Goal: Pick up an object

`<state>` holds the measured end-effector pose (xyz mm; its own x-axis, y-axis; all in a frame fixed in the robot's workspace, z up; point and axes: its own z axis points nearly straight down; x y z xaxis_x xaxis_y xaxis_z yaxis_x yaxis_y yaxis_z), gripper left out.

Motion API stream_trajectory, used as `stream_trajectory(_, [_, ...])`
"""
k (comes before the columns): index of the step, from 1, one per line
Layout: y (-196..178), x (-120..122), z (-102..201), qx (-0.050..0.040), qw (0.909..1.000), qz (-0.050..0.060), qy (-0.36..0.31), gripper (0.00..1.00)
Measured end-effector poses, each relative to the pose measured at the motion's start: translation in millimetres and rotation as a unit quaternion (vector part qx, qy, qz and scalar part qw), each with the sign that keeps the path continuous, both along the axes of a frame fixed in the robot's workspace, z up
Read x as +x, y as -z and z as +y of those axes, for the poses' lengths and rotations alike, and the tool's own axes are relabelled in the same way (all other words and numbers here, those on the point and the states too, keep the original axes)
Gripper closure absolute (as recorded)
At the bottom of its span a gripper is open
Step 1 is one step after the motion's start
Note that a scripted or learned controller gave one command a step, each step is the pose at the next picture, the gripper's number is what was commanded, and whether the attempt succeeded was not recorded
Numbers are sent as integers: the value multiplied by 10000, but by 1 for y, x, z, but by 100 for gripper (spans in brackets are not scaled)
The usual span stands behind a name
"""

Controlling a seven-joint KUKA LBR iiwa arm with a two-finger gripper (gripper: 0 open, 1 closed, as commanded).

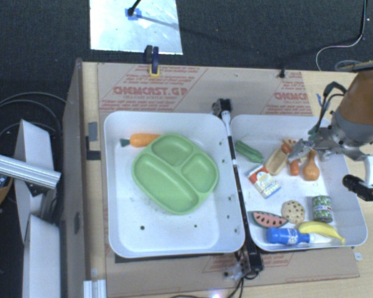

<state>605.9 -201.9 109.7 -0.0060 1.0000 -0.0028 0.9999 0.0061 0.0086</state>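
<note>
Camera view: chicken drumstick [310,166] lies in right bin [360,228], just beside a small orange piece [294,167] and bread stick [276,160]. Gripper [306,146] hangs just above the drumstick; jaws' state cannot be told. Step looks like approach. Next: descend, straddle one item cleanly among close neighbours.

A pale green three-section plastic plate [175,173] lay by an orange toy carrot with a green top [141,139]. The red watermelon slice [268,219] showed dark seeds and a green rind; the yellow banana [321,230] sat near a blue bottle [287,236] and a speckled tan cookie [293,211].
</note>
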Motion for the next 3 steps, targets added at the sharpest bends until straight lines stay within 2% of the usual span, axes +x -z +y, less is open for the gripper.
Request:
stream_trajectory(1, [26,-4,42,18,10000,38,-6,0])
stream_trajectory(2, [0,-30,20,11,10000,40,32,0])
stream_trajectory(3, [27,-89,-4,17,10000,62,51,0])
